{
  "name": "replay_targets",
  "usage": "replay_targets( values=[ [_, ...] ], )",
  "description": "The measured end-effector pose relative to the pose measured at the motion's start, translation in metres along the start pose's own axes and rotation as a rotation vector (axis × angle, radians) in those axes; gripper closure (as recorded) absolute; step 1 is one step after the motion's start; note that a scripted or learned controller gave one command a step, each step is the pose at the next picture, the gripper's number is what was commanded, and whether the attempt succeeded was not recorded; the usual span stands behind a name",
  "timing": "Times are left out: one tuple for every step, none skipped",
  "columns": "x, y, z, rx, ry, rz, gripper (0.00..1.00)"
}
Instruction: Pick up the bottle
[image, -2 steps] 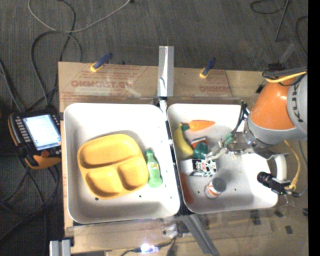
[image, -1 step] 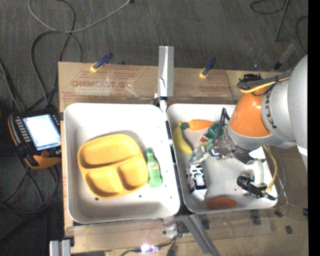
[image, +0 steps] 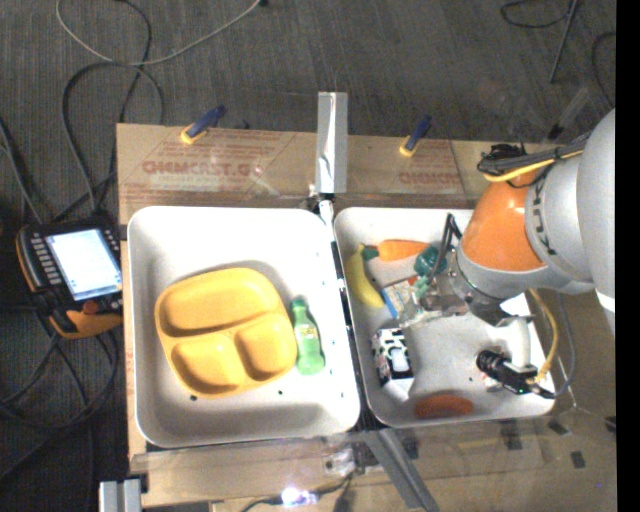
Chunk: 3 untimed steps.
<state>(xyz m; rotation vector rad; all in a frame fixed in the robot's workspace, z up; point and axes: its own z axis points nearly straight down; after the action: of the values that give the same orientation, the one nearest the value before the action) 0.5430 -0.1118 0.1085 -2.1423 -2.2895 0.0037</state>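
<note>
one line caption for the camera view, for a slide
Green bottle lies beside the yellow tray in the left bin; the pincer hangs over the cluttered right bin.

Left bin (image: 140, 300): yellow tray (image: 225, 330) with three compartments.
Right bin (image: 455, 375): banana (image: 362, 280), carrot (image: 405, 249), small black-and-white box (image: 393, 357), reddish-brown oval (image: 443, 406).
Left of table: lit handheld pendant (image: 75, 265) on the floor.
Back edge: two blue-and-yellow clamps (image: 203, 123).

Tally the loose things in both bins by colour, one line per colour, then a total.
Yellow: 2, moulded plastic divided tray, banana
Green: 1, small plastic bottle
Orange: 1, carrot
Red-brown: 1, flat oval piece
Black and white: 1, small box
Total: 6
</note>
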Motion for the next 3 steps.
replay_targets(
  values=[
    [0.000, 0.000, 0.000, 0.000, 0.000, 0.000, 0.00],
    [0.003, 0.078, -0.099, -0.005, -0.006, -0.041, 0.00],
    [-0.025, 0.082, -0.001, -0.005, -0.004, -0.117, 0.00]
  ],
)
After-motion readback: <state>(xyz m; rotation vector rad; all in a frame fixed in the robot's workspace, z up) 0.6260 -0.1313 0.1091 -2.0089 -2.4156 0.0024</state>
